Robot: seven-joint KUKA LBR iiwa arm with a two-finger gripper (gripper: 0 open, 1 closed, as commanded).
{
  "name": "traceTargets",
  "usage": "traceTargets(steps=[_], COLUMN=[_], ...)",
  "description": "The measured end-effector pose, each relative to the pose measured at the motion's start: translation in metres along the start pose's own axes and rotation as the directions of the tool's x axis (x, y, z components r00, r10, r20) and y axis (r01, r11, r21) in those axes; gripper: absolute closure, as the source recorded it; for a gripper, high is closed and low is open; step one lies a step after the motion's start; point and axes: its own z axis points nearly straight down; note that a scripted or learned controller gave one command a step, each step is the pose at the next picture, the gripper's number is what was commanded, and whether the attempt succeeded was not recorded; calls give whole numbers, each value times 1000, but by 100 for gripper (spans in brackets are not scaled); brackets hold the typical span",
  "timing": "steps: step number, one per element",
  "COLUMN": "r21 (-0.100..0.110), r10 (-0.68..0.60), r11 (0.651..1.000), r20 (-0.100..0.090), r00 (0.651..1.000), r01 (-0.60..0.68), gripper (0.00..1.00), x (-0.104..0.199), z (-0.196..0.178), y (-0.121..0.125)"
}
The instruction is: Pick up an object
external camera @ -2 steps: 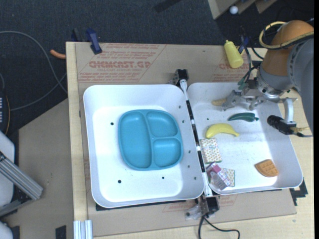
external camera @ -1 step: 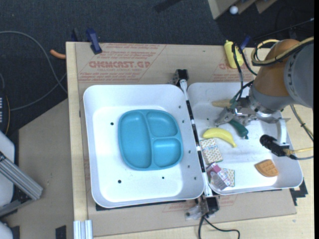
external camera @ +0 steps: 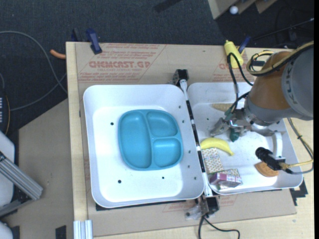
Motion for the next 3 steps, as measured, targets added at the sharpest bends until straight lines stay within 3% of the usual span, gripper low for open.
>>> traceTargets(steps=[1, 2, 3], r21=[-1, 1, -1], r10=[0, 1, 0], r11=[1000, 1000, 1000], r20=[0, 0, 1], r00=[1000, 1000, 1000], r01=[0, -1, 0], gripper=[0, 0, 0], x=[19, 26, 19], z=[0, 0, 0], y=[-6, -29, -69])
